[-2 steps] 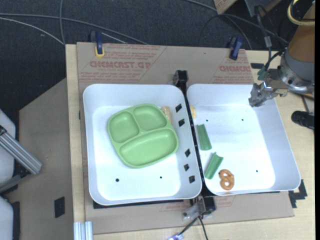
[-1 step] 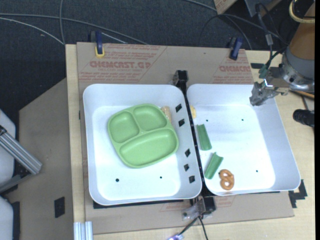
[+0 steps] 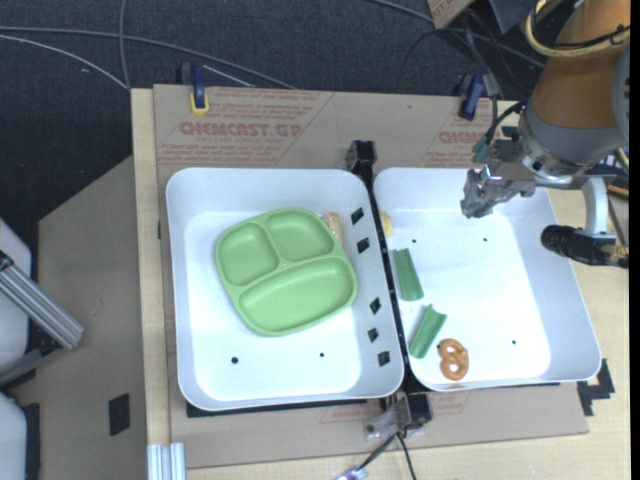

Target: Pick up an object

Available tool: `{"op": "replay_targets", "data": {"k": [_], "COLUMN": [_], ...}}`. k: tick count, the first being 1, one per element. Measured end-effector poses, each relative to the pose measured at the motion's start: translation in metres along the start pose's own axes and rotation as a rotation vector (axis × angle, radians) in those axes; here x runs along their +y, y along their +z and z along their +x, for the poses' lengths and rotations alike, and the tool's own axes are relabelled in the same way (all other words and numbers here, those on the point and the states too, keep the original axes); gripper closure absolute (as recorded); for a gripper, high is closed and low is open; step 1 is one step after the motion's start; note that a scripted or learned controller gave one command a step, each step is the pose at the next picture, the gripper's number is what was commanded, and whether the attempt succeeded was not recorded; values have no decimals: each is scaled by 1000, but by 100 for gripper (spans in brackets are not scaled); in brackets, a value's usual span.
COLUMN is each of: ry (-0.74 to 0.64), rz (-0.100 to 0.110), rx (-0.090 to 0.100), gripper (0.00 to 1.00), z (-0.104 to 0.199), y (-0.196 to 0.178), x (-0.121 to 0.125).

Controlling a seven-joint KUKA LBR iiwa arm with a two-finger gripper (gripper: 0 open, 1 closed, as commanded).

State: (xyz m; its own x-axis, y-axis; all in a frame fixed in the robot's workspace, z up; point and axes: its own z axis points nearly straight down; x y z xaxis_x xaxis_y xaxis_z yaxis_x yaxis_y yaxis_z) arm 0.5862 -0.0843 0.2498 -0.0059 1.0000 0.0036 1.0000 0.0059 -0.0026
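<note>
- Camera view: my gripper (image 3: 478,204) hangs in the upper right of the frame, over the back part of the right-hand shallow white bin (image 3: 560,308). I cannot tell from here how it is set, and I see nothing in it.
- The things I could pick lie lower in that bin, near its left wall: a green stick-shaped piece (image 3: 407,274), below it a second, shorter green piece (image 3: 427,330) lying at a slant, and just beside that a small brown pretzel-shaped piece (image 3: 453,358).
- The left bin (image 3: 190,298) bears a light-green plastic divided plate (image 3: 285,269), well apart from me.
- Risk, as I judge it: all three small pieces lie flat and close to the wall and to each other, so a descent slightly off could nudge one aside, strike the wall, or close on nothing.
- My arm reaches in from the right edge, orange band (image 3: 590,23) uppermost, wrist angled down and leftward.
</note>
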Motion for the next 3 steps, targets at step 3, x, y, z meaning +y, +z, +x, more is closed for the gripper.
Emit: {"op": "replay_targets", "data": {"k": [3], "ry": [0], "rz": [-4], "rx": [-1], "gripper": [100], "z": [166], "y": [-4], "x": [22]}}
